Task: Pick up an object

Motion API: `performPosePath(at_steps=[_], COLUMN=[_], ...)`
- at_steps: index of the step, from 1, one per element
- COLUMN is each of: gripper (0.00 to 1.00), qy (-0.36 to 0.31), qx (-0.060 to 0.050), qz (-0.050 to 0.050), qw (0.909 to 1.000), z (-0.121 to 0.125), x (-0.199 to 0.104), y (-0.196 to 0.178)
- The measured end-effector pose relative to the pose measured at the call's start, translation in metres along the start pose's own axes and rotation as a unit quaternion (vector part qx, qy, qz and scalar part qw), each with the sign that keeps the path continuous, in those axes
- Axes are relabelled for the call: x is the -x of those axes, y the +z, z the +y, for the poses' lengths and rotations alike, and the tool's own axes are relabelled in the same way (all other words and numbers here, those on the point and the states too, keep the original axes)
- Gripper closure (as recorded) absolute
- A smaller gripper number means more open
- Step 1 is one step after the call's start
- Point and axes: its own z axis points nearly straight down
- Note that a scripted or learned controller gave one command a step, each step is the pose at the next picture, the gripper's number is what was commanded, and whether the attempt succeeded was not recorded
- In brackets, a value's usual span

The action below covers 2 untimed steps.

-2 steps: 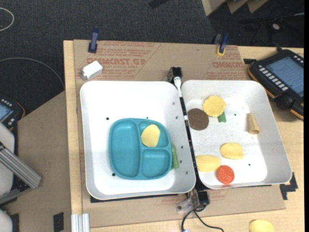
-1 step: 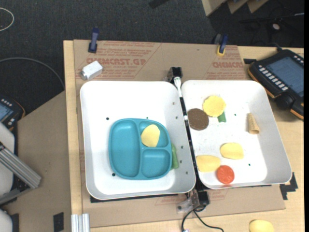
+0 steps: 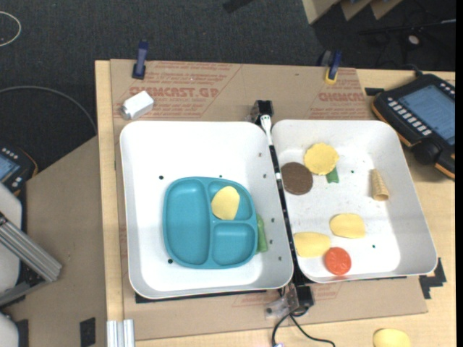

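Beside the brown disc [image 3: 296,178] lies a yellow round [image 3: 320,158]; hand's state: cannot tell.

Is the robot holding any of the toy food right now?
No, nothing is held. All the food lies loose: a yellow piece on the blue tray, and the red tomato and brown cookie in the right bin.

Faint red print on the flat brown cardboard sheet [image 3: 217,85] under the bins, upper left: approx. "…MCAST.G B…", partly illegible. More red print upper right, too blurred to read. No other legible text.
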Motion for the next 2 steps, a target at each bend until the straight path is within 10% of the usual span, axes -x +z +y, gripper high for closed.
performPosePath(at_steps=[1, 2], gripper=[1.00, 1.00], qy=[-0.005, -0.001], qx=[0.012, 0.001], qz=[-0.004, 0.000], qw=[0.9999, 1.0000], z=[0.020, 0.001], x=[-0.023, -0.001], y=[-0.100, -0.015])
